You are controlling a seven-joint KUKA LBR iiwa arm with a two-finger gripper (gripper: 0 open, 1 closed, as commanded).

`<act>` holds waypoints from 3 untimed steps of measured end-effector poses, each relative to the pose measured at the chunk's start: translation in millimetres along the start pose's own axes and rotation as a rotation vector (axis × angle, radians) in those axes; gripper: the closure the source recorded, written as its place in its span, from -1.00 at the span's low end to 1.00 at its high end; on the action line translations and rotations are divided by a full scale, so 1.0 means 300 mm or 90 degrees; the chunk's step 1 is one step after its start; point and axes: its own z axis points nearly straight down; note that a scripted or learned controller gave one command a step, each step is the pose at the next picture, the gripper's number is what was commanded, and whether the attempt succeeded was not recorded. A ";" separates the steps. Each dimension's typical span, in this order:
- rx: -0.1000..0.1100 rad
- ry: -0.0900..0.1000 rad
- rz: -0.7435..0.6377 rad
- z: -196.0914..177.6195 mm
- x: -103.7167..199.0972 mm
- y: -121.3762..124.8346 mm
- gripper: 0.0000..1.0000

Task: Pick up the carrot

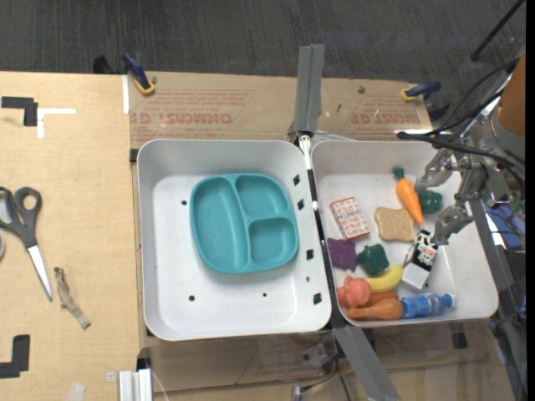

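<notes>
Single fixed camera above the bench, slanted downward, mid-distance, both white bins point(150, 249) in frame

carrot point(407, 199) behind toast point(394, 223)

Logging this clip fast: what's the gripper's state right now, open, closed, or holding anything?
Gripper: open, holding nothing; it hangs over the right bin, just right of the carrot.

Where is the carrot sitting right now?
The carrot lies in the right bin, toward its far right side, just above the slice of bread and left of the gripper.
</notes>
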 end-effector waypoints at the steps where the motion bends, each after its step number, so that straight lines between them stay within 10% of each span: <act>1: 0.000 0.000 0.017 0.278 -0.144 -0.030 -1.00; 2: 0.000 -0.005 0.094 0.643 -0.321 -0.107 -1.00; 3: 0.000 -0.004 0.092 0.621 -0.325 -0.103 1.00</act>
